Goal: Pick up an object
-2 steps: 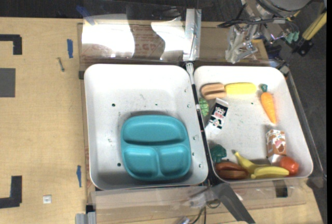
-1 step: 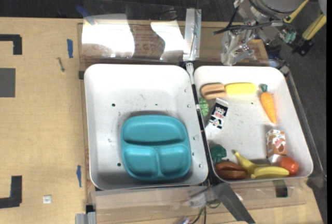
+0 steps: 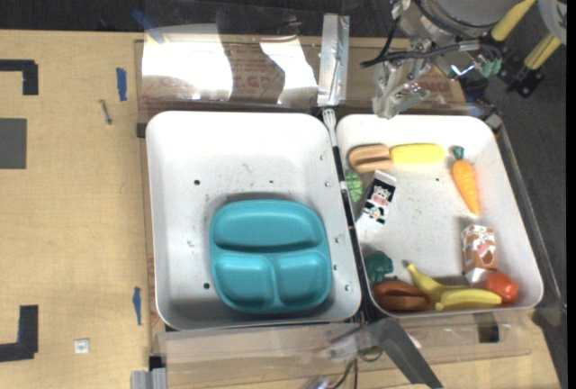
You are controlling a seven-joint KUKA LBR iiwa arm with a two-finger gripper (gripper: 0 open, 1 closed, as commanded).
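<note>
My gripper (image 3: 400,99) hangs over the far rim of the right bin (image 3: 517,198), at its back left corner. Its fingers look open with nothing between them. Just in front of it in the bin lie a tan hot dog bun (image 3: 368,156) and a yellow block (image 3: 417,154). An orange carrot (image 3: 466,185) rests to their right. A black and white packet (image 3: 379,199) lies near the bin's left wall. Along the near wall are a brown sausage (image 3: 400,295), a yellow banana (image 3: 454,293) and a red tomato (image 3: 505,287).
The left bin (image 3: 180,162) holds a teal divided tray (image 3: 270,254). A small printed carton (image 3: 479,248) stands by the right bin's right wall. A green toy (image 3: 378,266) sits near the sausage. A shiny sheet (image 3: 234,63) lies behind the left bin.
</note>
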